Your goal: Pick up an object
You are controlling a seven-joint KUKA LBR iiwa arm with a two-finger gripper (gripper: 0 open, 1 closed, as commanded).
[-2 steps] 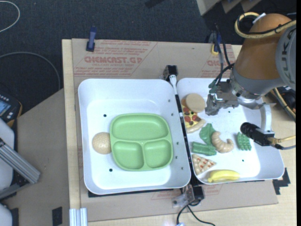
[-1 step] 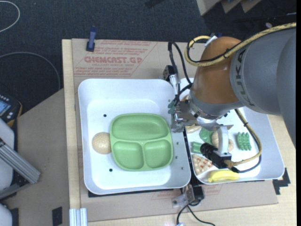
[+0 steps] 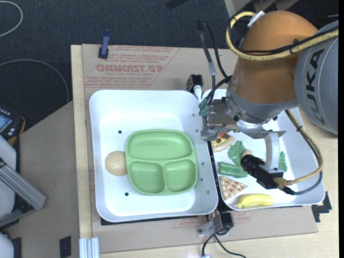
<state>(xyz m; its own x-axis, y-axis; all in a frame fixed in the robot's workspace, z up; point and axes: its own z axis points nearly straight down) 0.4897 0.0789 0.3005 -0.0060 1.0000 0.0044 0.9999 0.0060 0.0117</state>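
1. The likeliest target is a small red-and-yellow toy piece (image 3: pixel 222 142), lying in the right bin (image 3: pixel 314 192) at its left wall, right of the frame's centre.
2. The gripper (image 3: pixel 216 127) sits directly above that piece, low over the bin's left edge. Its body hides the tips, so I cannot tell whether it is spread or pressed together, and nothing is visibly held.
3. Just below and right of the piece lie a leafy green toy (image 3: pixel 235 151) and a longer green toy (image 3: pixel 230 170). Lower still are a pizza slice (image 3: pixel 232 187) and a banana (image 3: pixel 255 200) near the bin's lower rim.
4. In my judgement, a good grasp means coming straight down on the piece and keeping off the bin wall. The closing line should run along the wall, so that neither side catches the rim or the leafy toy.
5. The left bin (image 3: pixel 105 109) holds a green divided tray (image 3: pixel 161 160) with a beige ball (image 3: pixel 115 163) touching its left side. Both are well apart from the gripper.
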